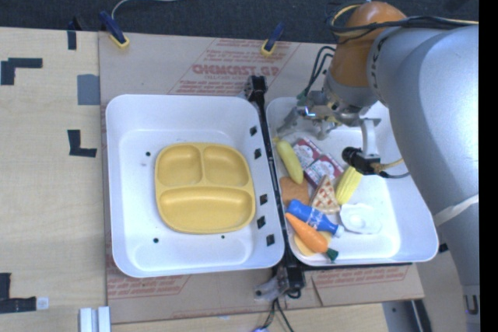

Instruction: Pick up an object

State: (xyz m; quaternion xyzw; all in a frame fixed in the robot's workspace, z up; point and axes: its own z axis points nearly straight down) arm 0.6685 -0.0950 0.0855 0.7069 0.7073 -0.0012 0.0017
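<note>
Holding one yellow tray (205,187), left bin (124,167); right bin (389,237), one carrot (306,235)

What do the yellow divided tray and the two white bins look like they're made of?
Yellow divided tray: likely moulded plastic, with a matte, uniform colour and rounded compartment ridges. White bins, left and right: probably thin formed plastic, smooth and slightly glossy, with rounded corners and soft rims. Neither can be confirmed by look alone.

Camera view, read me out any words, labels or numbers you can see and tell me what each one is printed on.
"CHEMCAST GP" as best I can read it, in red on the brown cardboard sheet under the bins.
Smaller red print beside it: too blurred to read.
Red and white packet in the right bin: print too small to read.
</note>
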